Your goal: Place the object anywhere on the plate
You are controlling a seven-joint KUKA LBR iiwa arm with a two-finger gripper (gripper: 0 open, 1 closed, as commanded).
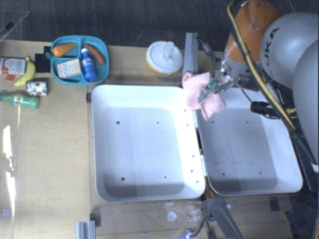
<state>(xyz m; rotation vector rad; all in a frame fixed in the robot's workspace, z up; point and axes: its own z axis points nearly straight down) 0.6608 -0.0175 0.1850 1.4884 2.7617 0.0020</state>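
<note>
Two shallow white bins sit side by side on the desk (50, 173): the left bin (144, 183) and the right bin (254, 180), their inner rims touching along a seam that runs top to bottom. One pink cloth (195, 87) hangs at the top of that seam, draped partly over the left bin's upper right corner and partly over the right bin's upper left corner. One claw (212, 87) is clenched on the pink cloth, with the fabric bunched around its tips.

Beyond the bins' top edge stand one white lidded cup (164, 58) and one blue divided plate (102, 66), which carries four small toy foods in its compartments. At the desk's left edge lie one yellow banana (27, 72), one small can (36, 88), one green bottle (21, 100) and one red-and-white carton (11, 65).

Both bin floors are bare, giving wide open room below the cloth. The plate is well apart from the cloth, across the left bin's top rim, with the cup between them.

The cloth is soft pale pink, crumpled, with one lobe above the claw and a second drooping lower right.
</note>
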